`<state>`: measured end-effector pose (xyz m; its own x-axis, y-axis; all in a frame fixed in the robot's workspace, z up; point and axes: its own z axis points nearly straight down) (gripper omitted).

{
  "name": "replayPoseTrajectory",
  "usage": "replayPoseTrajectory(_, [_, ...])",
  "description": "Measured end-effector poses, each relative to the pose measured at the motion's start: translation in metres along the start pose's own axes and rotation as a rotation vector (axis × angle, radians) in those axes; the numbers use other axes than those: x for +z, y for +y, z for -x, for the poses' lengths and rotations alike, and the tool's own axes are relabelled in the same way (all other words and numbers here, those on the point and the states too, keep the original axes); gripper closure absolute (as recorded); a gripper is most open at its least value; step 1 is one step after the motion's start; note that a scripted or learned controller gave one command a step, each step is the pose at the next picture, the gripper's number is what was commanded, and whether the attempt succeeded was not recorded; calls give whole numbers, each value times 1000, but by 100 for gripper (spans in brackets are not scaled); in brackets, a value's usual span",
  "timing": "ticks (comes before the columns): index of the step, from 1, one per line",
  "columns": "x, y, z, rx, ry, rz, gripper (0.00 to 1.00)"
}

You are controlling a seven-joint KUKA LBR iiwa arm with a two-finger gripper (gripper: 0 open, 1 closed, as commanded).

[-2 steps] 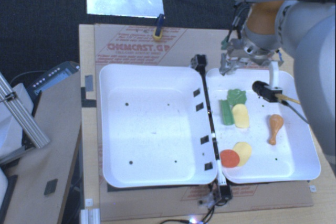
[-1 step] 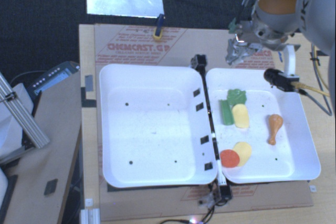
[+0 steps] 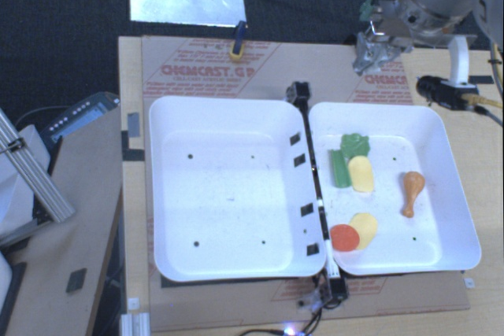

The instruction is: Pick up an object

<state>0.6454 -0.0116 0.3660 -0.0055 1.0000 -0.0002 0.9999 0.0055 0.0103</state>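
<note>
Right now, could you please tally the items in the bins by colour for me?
Green: 1, the leafy vegetable
Yellow: 2, the oval piece and the rounded piece
Red: 1, the round piece
Brown: 1, the drumstick
Total: 5, all in the right bin.

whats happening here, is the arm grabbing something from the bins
Not yet. The gripper hangs above the bench behind the right bin, away from the toy food and holding nothing. That bin holds a green vegetable, a yellow piece touching it, a drumstick, and a red piece against another yellow piece. All of them lie loose on the bin floor. The left bin sits beside it.
</note>
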Motion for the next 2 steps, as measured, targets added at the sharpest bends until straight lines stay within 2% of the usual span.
replayPoseTrajectory(1, [-52, 25, 14, 0, -1, -1, 100])
replayPoseTrajectory(2, [-166, 13, 18, -1, -1, 6, 100])
